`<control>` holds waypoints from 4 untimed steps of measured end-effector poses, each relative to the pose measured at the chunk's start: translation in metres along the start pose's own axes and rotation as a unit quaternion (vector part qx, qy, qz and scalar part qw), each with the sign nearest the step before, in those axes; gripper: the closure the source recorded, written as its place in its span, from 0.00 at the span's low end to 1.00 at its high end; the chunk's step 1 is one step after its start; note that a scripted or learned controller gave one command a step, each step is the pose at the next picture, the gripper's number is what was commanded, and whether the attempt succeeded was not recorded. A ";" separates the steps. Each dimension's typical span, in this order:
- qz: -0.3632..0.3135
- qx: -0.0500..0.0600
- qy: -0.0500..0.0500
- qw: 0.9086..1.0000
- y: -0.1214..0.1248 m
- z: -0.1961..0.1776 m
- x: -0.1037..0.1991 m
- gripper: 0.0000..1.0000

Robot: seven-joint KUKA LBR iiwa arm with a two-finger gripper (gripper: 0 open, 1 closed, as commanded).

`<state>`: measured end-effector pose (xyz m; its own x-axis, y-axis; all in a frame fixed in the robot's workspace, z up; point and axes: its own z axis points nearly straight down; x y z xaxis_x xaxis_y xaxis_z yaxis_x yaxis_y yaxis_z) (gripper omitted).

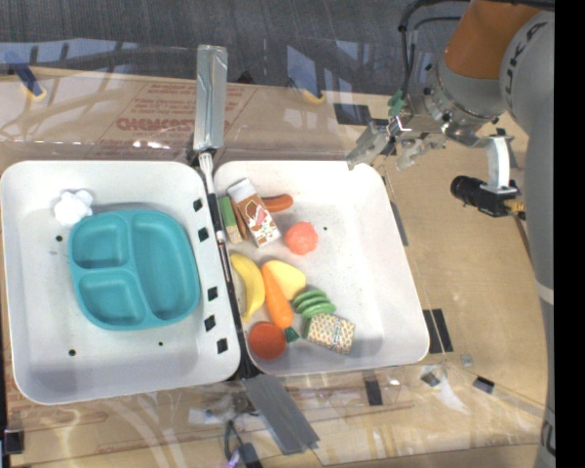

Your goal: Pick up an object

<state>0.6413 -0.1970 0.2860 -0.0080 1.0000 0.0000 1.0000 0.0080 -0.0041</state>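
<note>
The right white bin (pixel 370 261) holds toy food along its left side: a milk carton (pixel 253 213), a sausage (pixel 277 203), a red-orange tomato (pixel 301 238), a banana (pixel 247 283), a carrot (pixel 278 302), a yellow pear (pixel 287 278), a green slice (pixel 315 302), a red ball (pixel 267 340) and a patterned box (pixel 331 332). My gripper (pixel 382 148) hangs above the bin's far right corner, open, with nothing between its fingers (pixel 366 146). It is well apart from all the toys.
The left white bin (pixel 29 349) holds a teal divided tray (pixel 134 265) and a small white object (pixel 73 206) at its back left. A grey metal bar (pixel 211 96) stands behind the seam between the bins. The arm's grey body (pixel 526 86) fills the upper right.
</note>
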 end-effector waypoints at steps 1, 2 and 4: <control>-0.192 -0.001 0.000 0.981 -0.008 0.175 0.084 0.00; -0.127 0.000 0.000 0.992 -0.032 0.194 0.092 0.00; -0.031 0.001 0.000 1.000 -0.014 0.183 0.031 1.00</control>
<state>0.6267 -0.1665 0.1030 -0.0693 0.9976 0.0009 0.9976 0.0693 -0.0067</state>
